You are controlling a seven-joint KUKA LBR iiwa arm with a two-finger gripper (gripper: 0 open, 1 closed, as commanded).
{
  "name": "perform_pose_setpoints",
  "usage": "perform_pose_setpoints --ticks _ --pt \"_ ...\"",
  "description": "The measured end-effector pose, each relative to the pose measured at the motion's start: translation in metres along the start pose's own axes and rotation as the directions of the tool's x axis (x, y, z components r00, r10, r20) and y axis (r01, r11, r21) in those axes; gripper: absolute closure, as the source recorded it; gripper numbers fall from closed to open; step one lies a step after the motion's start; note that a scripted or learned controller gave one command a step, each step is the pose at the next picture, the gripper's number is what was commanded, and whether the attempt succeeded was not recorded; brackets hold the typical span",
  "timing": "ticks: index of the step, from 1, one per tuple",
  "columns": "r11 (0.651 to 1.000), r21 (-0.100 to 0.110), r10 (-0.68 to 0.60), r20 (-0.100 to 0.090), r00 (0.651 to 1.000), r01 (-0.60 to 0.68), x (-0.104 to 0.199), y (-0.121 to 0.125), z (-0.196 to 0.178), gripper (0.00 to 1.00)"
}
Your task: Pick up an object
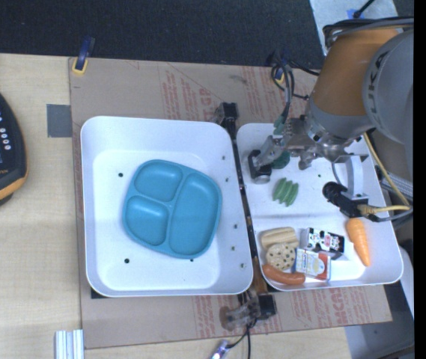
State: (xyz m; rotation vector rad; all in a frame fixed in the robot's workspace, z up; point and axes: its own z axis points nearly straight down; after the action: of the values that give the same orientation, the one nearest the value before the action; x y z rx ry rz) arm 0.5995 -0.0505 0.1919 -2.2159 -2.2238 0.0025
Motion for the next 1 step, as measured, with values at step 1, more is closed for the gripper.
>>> perform_pose_setpoints --ticks 1 --pt "1.0 0.004 0.0 0.001 1.0 0.0 -0.0556 0.0136 0.0894 0.0"
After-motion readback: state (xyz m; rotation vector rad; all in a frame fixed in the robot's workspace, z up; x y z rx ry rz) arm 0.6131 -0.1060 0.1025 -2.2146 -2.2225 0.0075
